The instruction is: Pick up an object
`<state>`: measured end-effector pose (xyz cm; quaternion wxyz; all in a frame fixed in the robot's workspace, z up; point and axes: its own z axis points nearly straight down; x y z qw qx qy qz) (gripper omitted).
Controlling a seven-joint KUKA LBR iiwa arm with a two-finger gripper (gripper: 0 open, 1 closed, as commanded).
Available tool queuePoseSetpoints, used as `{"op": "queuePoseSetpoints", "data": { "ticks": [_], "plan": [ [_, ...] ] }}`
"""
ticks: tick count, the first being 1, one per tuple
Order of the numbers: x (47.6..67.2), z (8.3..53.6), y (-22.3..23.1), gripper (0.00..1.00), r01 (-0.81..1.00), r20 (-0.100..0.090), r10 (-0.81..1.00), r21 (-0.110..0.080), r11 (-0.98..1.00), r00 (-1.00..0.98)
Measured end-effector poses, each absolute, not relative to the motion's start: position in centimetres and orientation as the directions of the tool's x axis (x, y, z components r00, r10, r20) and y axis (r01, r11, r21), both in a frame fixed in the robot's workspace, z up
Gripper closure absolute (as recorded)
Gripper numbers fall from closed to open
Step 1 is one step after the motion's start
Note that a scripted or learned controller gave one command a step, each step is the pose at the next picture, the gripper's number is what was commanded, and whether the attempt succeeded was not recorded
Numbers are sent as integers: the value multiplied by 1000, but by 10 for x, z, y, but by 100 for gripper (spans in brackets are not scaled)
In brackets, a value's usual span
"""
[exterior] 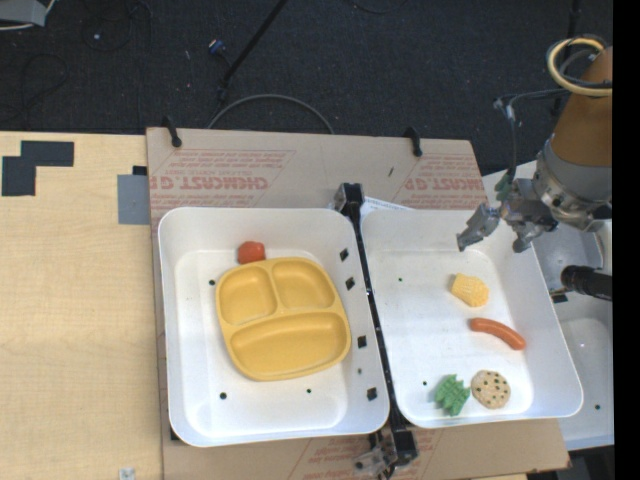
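Cookie (pixel 490 389) lies nearest; corn (pixel 470 290) looks light, rigid, grippable across its width; gripper (pixel 502 230) hovers spread wide, holding nothing.

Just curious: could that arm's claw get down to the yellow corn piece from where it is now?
Probably yes. The gripper hangs open just above the corn in the right bin, nothing lies between them, and the sausage sits apart.
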<state>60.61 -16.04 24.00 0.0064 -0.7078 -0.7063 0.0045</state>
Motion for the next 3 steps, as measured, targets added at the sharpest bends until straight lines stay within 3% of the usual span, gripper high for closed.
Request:
{"op": "queuePoseSetpoints", "data": {
  "ticks": [1, 3],
  "plan": [
    [608, 248, -160, 0, 1000, 1, 1000, -3, 0, 0],
    [615, 129, -165, 0, 1000, 1, 1000, -6, 0, 0]
  ]
}}
